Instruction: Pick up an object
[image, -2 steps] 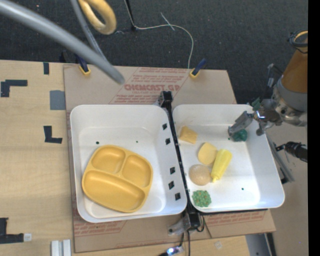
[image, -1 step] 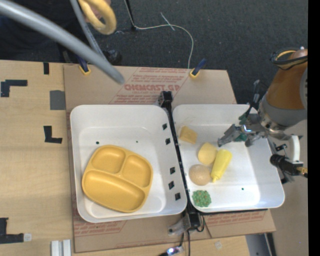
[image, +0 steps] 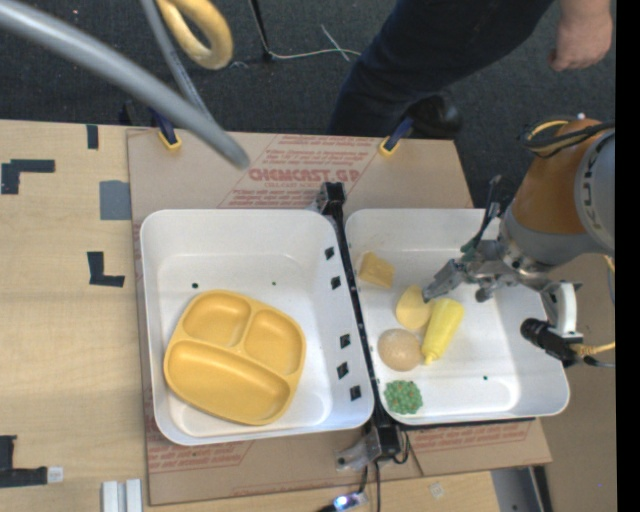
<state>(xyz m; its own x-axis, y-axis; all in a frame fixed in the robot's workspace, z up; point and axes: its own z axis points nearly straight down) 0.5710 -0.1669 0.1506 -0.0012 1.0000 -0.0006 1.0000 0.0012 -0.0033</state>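
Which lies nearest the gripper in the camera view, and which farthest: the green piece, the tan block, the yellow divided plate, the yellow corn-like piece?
From the gripper:
1. Yellow corn-like piece, just below the tip, right bin.
2. Tan block, to its left, near the divider.
3. Green piece, at the right bin's front edge.
4. Yellow divided plate, in the left bin.

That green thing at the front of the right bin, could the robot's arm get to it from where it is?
Probably yes. The green piece lies by itself on the bin floor, apart from the round pale piece and the yellow corn-like piece. The gripper hangs over the same bin, with nothing above the green piece.
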